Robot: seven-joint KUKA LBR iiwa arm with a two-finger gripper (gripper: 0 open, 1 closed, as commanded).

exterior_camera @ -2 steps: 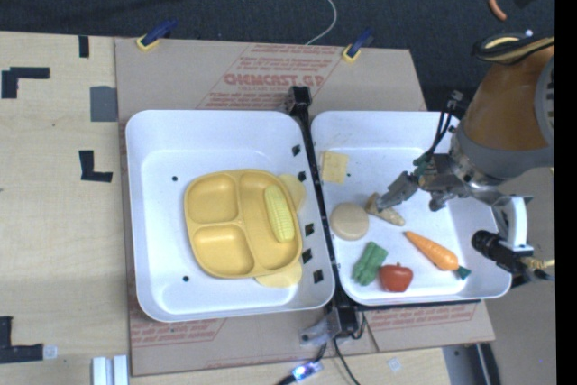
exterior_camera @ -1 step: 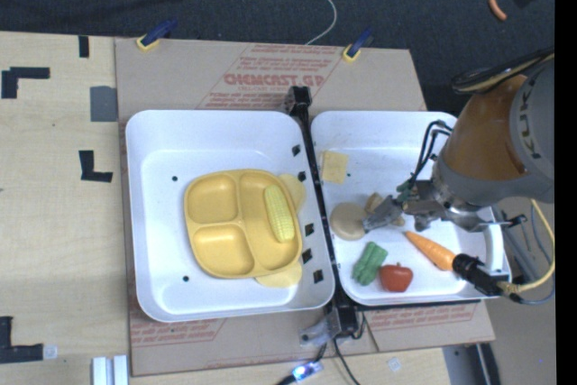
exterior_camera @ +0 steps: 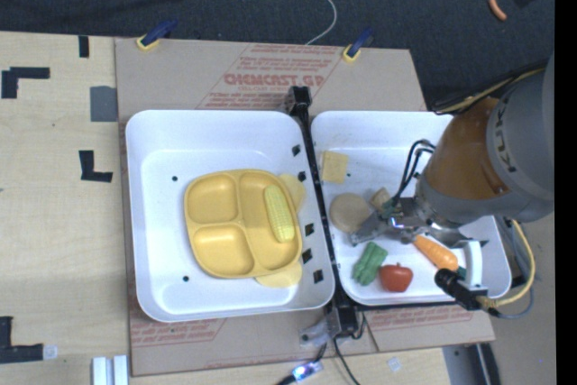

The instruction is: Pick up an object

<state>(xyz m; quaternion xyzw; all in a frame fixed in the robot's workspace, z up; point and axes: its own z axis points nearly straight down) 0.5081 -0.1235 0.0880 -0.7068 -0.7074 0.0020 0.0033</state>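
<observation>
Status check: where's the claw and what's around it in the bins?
Claw low in right bin, fingers unclear. Beige disc, green piece, tomato, carrot crowd it. Yellow tray with corn in left bin.

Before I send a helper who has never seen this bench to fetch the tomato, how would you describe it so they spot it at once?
Start at the right-hand white bin, where the grey arm reaches in, and look along its near edge. The tomato lies there between a green vegetable on its left and a carrot up to its right. It is the one round, red piece among them.
</observation>
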